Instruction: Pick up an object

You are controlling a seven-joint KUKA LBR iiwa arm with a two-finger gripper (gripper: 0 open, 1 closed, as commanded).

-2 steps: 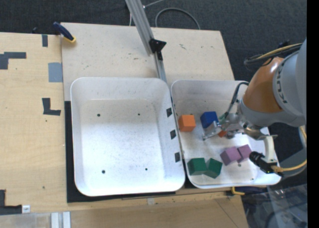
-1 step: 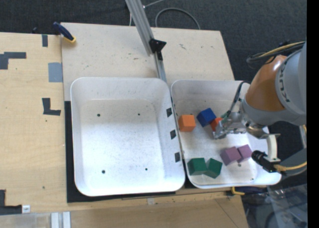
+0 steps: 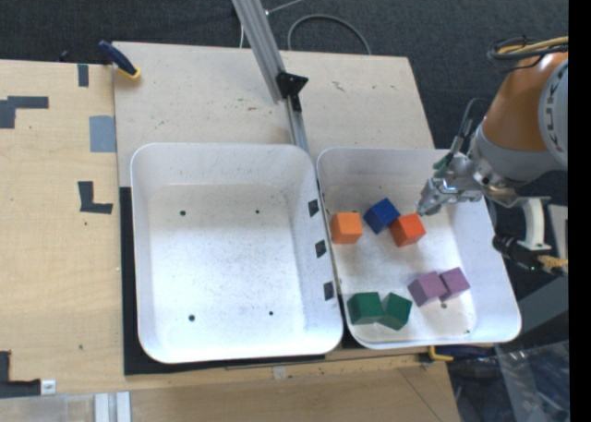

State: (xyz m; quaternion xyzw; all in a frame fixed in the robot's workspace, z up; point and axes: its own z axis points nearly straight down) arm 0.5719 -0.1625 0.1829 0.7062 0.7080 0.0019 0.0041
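The right bin (image 3: 480, 319) holds several small blocks. An orange cube (image 3: 346, 226) lies near its left wall, with a blue cube (image 3: 380, 215) and a red-orange cube (image 3: 407, 229) beside it. Two purple blocks (image 3: 438, 285) rest toward the lower right, and two green blocks (image 3: 379, 308) lie at the front. My gripper (image 3: 432, 202) hangs over the bin's right part, its tip just right of and above the red-orange cube. Nothing shows between its fingers.
The left bin (image 3: 148, 226) sits beside the right one. A slanted metal pole (image 3: 259, 32) crosses the bench behind the bins. A blue and yellow clamp (image 3: 118, 59) lies at the bench's back left corner. Cables run near the arm on the right.
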